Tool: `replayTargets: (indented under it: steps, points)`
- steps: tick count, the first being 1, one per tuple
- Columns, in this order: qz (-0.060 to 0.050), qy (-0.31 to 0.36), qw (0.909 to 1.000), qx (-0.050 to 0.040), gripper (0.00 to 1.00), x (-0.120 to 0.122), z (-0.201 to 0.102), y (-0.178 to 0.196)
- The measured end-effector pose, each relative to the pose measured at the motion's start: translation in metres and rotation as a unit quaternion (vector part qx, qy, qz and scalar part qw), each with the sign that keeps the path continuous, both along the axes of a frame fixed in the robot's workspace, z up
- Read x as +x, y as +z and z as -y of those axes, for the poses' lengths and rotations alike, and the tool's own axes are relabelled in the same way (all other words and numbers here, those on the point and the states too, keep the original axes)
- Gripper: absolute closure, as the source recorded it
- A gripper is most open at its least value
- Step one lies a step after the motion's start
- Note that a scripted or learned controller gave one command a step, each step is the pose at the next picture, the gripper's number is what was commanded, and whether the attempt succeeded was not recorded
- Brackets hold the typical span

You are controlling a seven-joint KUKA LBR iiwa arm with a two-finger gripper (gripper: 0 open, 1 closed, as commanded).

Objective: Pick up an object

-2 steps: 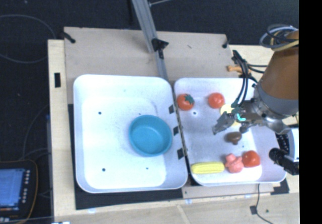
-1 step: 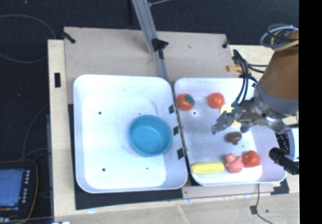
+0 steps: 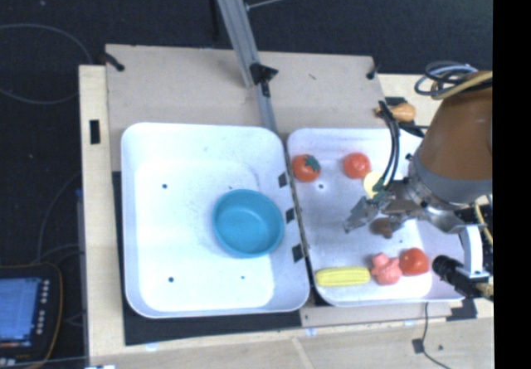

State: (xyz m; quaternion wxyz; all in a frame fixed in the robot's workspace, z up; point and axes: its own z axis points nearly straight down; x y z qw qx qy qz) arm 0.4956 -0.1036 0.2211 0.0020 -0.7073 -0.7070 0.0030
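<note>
My gripper [image 3: 360, 216] hangs low over the middle of the right bin [image 3: 332, 210], reaching in from the right. A red tomato with a green top [image 3: 305, 167] and a second red tomato [image 3: 357, 165] lie at the bin's far side. A yellow corn cob [image 3: 343, 277] rests along the near edge, with a pink lumpy thing [image 3: 383, 268] and a red round thing [image 3: 413, 261] to its right. A small yellow piece [image 3: 371, 184] peeks out just behind the gripper. A brownish thing [image 3: 383, 228] sits partly hidden under the wrist.
The left bin [image 3: 166, 160] holds a blue bowl [image 3: 247, 222] right of its centre. A grey metal post [image 3: 241, 36] slants up from between the bins at the back. An orange thing [image 3: 401, 111] lies on the bench behind the right bin.
</note>
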Motion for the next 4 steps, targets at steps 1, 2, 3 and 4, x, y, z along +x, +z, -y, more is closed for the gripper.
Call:
replayTargets:
  steps: [1, 2, 3, 4]
  points:
    - [0.001, 0.0, 1.0, 0.0001, 0.0, 0.006, 0.002, -0.046]
    - [0.0, 0.0, 1.0, 0.0004, 0.0, 0.002, 0.004, -0.09]
    - [0.004, -0.004, 1.0, 0.0031, 1.0, 0.005, 0.003, -0.075]
    - [0.007, 0.003, 1.0, 0.0014, 1.0, 0.005, -0.001, -0.01]
